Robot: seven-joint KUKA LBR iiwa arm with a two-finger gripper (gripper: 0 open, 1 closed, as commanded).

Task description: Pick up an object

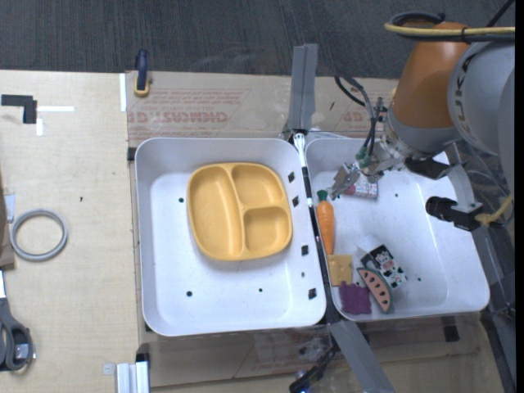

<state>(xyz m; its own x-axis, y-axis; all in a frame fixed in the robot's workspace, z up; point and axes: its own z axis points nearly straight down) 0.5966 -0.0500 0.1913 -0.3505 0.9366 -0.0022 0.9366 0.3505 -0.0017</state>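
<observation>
The gripper is hanging low over the right bin, near its top-left corner, with a small pink-and-white packet just beside it; I cannot tell the claw's state. The toy carrot is lying along the left wall (awkward for a clean descent). The left bin is bearing a yellow 3-compartment plate.

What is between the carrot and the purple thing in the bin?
In the camera view, a small yellow square lies between the carrot above and the purple square below, along the right bin's left wall.
</observation>
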